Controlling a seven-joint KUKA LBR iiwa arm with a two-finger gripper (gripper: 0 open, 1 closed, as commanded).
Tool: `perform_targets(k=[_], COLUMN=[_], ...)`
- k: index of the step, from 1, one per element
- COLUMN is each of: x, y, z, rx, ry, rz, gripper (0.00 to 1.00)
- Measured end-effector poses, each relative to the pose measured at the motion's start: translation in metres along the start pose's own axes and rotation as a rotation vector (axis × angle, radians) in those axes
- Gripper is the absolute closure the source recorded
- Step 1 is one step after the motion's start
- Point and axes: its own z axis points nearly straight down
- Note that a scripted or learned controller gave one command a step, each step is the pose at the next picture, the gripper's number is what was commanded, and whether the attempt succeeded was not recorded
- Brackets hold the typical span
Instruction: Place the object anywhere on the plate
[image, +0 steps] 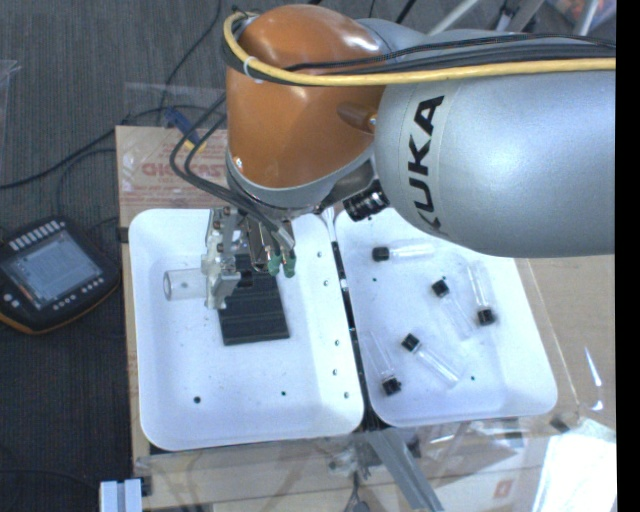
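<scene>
Camera view: clear vial beside the claw in the left bin

Found the left bin (300, 390) wide and mostly bare along its near half, with open floor below and to the right of the black ribbed plate (256, 318). Saw that plate lying flat near the bin's middle, well apart from the left rim and the near rim, nearer to the wall shared with the right bin (515, 372). Noted little room overhead: the arm (480, 140) and its orange band (300, 90) covered the far edge of both bins and much of the shared wall's far end.

Saw the gripper (238, 268) hanging low over the plate's far-left corner, overlapping that corner from this angle. Could not tell how wide the claw stood, nor whether it held anything.

Found the task's thing, a clear vial (183, 284), lying on its side on the bin floor, just left of the gripper and left of the plate, not on it. Saw its inner end reaching the gripper's left side; could not tell whether touching. Noted clear floor between the vial and the left rim.

Counted several black-capped vials (432, 360) scattered in the right bin, apart from each other. Spotted a teach pendant (50, 275) on the dark floor left of the bench.
</scene>
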Motion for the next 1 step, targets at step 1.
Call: perform_targets(k=[1], x=[-0.0843], y=[-0.0047], z=[-0.092], rx=[0.001], ry=[-0.002], rz=[0.25], gripper=[1.0])
